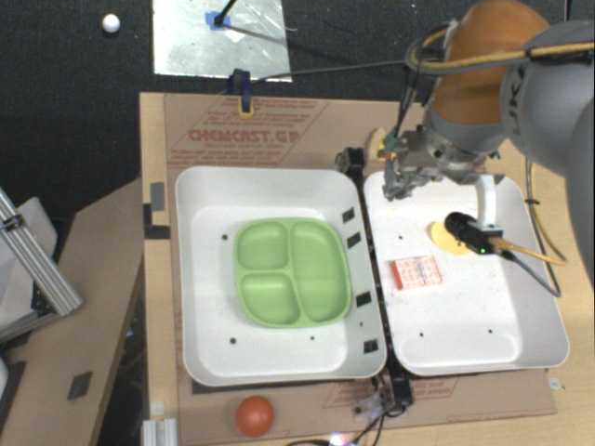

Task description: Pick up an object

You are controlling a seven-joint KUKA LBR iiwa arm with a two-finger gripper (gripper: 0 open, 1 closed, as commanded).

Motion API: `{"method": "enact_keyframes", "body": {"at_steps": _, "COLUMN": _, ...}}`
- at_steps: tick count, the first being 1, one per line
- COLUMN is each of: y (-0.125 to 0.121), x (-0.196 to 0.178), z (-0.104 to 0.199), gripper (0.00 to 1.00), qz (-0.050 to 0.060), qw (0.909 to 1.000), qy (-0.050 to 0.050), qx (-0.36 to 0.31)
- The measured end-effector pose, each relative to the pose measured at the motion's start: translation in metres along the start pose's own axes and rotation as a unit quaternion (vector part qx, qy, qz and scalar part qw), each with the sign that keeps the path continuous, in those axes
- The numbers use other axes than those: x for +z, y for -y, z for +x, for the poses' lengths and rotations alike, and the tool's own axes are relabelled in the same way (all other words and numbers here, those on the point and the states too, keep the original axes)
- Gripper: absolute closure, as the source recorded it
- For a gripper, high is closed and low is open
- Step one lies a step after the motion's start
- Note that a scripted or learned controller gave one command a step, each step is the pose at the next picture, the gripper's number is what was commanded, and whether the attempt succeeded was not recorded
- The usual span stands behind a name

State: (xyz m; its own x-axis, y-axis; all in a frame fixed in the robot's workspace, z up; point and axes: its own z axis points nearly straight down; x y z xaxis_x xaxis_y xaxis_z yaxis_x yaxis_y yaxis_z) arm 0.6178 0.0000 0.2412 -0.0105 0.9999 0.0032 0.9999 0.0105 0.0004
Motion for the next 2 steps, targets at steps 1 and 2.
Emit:
{"method": "enact_keyframes", "body": {"at_steps": 1, "y": 0.006, "x": -0.006, "z": 0.057, "gripper": 1.0, "qz": -0.001, "qw": 1.0, "qy": 0.0, "qx": 0.0}}
{"method": "enact_keyframes", "body": {"at_steps": 2, "y": 0.015, "x": -0.009, "z": 0.106, "gripper": 1.0, "qz": -0.001, "qw": 1.0, "qy": 0.0, "qx": 0.0}}
